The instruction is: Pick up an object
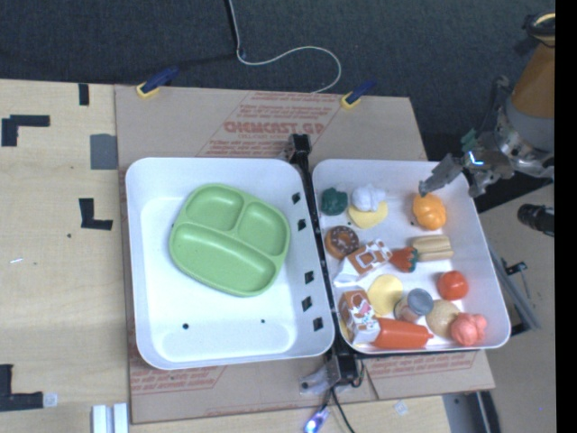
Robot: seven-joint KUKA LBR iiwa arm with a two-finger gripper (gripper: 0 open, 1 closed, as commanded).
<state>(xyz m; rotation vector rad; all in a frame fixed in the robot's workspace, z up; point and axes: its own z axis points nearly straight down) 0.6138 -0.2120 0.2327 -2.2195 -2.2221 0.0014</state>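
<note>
1. Here, the hand hovers above the right bin's far right rim, just beside an orange fruit.
2. Its grip state cannot be told.
3. The fruit lies inside that bin, among other toy foods.

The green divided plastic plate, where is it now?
The green divided plastic plate lies in the left white bin, towards its upper middle, across the divider from the brown toy doughnut.

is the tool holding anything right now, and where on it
Nothing is held. The tool hangs over the right bin's upper right corner, above the orange fruit, with no object between its fingers.
</note>
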